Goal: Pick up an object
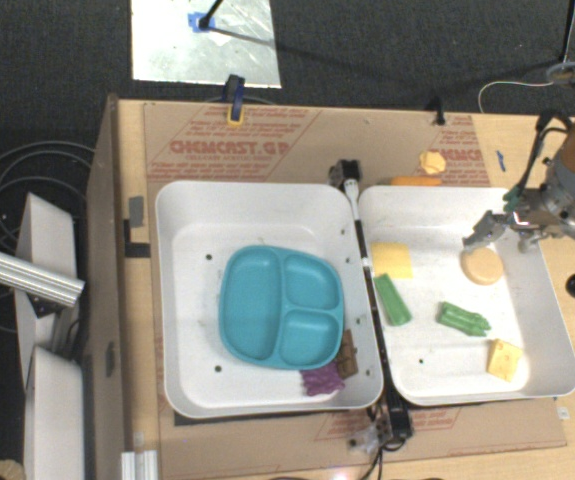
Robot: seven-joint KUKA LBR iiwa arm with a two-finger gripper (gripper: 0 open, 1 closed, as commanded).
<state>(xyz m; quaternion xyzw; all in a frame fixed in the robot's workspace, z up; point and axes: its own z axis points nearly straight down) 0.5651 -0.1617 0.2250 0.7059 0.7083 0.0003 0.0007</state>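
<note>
My gripper (504, 236) hangs over the far right part of the right bin (547, 298), its two fingers spread open with nothing between them. Just below it and slightly left lies a tan round disc (483, 267). Also in that bin are a yellow block (392, 260), a green stick (393, 300) along the left wall, a second green piece (463, 319) in the middle, and a yellow cheese wedge (504, 359) at the near right corner.
The left bin (182, 268) holds a blue divided plate (281, 306), with a purple piece (320, 380) and a brown piece (348, 356) at its near edge. An orange item (416, 180) and a yellow round item (432, 162) lie behind the right bin.
</note>
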